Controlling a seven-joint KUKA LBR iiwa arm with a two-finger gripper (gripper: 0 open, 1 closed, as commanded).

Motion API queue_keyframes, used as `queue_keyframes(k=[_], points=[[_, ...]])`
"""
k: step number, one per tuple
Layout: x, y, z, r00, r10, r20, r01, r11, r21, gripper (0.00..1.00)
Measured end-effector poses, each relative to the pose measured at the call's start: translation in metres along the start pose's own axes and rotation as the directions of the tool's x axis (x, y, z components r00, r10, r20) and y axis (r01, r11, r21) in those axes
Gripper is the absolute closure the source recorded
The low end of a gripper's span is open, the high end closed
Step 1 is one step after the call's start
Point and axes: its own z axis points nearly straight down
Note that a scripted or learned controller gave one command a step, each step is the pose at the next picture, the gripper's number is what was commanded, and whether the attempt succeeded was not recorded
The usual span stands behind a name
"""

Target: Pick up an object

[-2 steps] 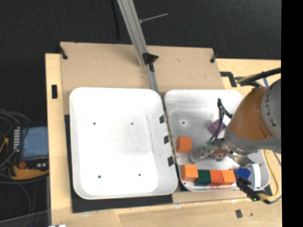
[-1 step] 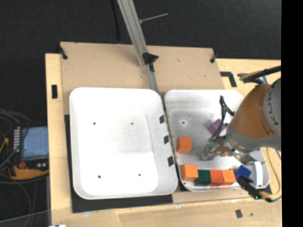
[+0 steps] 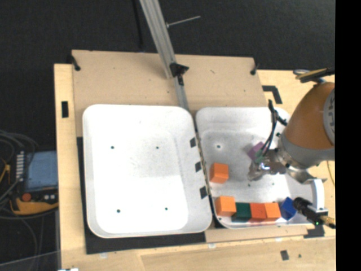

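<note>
Near edge of the right bin (image 3: 237, 117) carries a row of blocks: orange block (image 3: 227, 205), green block (image 3: 243, 212), two more orange ones (image 3: 258, 211) (image 3: 272, 210), then a blue block (image 3: 287, 208) at the near right corner. All touching or just beside each other, hard against the near wall.

Lone orange cube (image 3: 219, 172) sits apart from the row, toward the bin's left wall, about mid-depth. Slightly tilted.

Purple piece (image 3: 256, 149) lies just beside the gripper (image 3: 260, 168), on its far side, partly hidden by the wrist hardware. Can't tell if it's touching the gripper.

Gripper is down over the right bin's middle, right of the lone cube and well clear of it. Row of blocks is nearer than the gripper, also apart. Claw state: can't tell, too blurred and small.

Arm (image 3: 310, 129) comes in over the bin's right edge, orange band on top.

Left bin (image 3: 138, 168) sits alongside, walls touching the right bin's at the shared edge. Metal rail (image 3: 161, 33) slants up from the bins' far junction.
</note>
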Motion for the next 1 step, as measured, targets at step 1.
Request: queue_keyframes(k=[1], points=[[0.0051,-0.0058,-0.0537,1.000,-0.001,0.000,0.001,1.000,-0.001,1.00]])
